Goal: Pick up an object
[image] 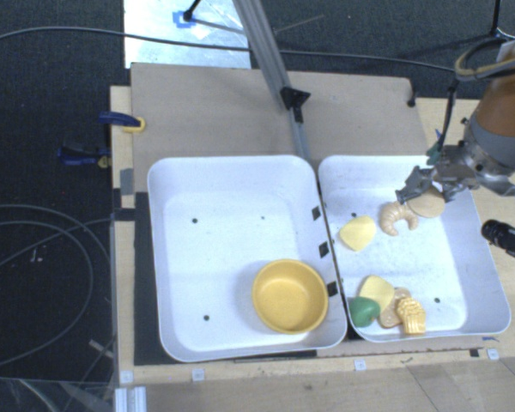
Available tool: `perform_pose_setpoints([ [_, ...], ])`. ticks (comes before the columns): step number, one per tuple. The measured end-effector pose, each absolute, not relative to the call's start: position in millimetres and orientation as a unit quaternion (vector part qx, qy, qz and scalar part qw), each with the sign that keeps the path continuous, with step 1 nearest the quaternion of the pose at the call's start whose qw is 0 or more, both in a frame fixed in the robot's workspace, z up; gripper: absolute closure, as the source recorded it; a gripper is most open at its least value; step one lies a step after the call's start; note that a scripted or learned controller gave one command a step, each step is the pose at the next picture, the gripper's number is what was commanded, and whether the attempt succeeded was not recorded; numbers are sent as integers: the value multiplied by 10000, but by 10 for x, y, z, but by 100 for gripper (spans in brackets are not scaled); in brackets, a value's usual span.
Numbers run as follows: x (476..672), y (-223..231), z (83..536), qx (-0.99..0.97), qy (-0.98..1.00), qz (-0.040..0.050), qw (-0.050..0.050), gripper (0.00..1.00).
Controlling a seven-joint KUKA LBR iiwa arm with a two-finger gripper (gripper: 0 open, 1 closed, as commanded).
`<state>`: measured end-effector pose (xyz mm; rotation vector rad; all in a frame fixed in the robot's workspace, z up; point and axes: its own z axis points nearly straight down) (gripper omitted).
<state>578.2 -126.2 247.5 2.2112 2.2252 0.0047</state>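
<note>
Arm over the right bin, gripper low above a cluster of small pieces.

The bench (215, 110) carried two white bins: the left bin (197, 196) held a yellow bowl (290, 295) near its front right corner, and the right bin (472, 290) held everything else. The grey arm (506, 118) reached in from the right, and its gripper (431, 187) sat just above a tan disc (427, 204) that touched a croissant-shaped piece (397, 218); whether the fingers were open or closed could not be told, and nothing showed between them. A pale yellow wedge (358, 233) lay near the divider. At the front lay a second yellow piece (376, 289), a green piece (362, 311) and a golden ridged piece (411, 315), packed together. A slanted metal pole (270, 50) crossed above the bench behind the bins.
</note>
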Motion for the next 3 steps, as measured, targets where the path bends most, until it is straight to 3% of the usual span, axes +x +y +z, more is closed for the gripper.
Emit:
perform_pose_setpoints([
  [1,5984,-675,2450,7031,7111,20,9,100],
  [3,6138,555,2391,7029,7112,18,-2,100],
])
